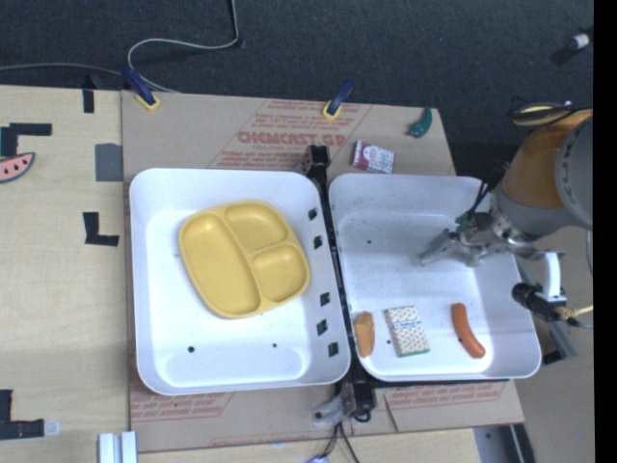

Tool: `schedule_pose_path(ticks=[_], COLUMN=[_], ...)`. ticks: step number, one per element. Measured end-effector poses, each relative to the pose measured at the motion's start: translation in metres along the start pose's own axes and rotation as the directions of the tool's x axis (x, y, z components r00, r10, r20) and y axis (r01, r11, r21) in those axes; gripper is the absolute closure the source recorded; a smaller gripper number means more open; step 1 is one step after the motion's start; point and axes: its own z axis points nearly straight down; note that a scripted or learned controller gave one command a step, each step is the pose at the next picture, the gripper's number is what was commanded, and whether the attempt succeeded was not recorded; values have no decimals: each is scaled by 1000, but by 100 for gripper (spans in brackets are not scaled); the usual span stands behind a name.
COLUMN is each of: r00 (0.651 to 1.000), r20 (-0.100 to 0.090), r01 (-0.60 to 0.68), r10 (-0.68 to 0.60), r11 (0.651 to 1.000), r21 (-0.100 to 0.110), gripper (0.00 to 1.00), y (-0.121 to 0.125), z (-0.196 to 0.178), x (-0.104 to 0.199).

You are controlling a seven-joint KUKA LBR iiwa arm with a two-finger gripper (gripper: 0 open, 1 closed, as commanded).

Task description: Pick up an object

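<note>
The two-finger gripper (431, 253) is seen low in the right white bin (405, 201), fingers spread and nothing held; the wrist is blurry.

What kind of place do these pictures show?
Probably a robotics lab bench for grasping trials: two white bins clamped onto cardboard, toy food such as a sausage, and cables.

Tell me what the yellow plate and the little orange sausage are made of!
The yellow plate looks like hard plastic: one even colour, smooth moulded dividers, a soft sheen. The little orange sausage in the right bin is probably toy plastic or rubber, since its colour is flat and bright, but it is too small to be sure.
</note>
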Motion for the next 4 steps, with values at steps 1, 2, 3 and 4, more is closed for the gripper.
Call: schedule_pose_path(ticks=[1,2,3,4], r00=[1000,1000,1000,1000], r20=[7,6,2,-5], r01=[-1,-1,2,0], r10=[1,1,-2,0], r11=[1000,1000,1000,1000], r21=[-7,-6,-8,8], gripper=[100,0,0,0], y=[1,1,-34,83], z=[-10,-10,-1,1], x=[-2,-1,0,1])
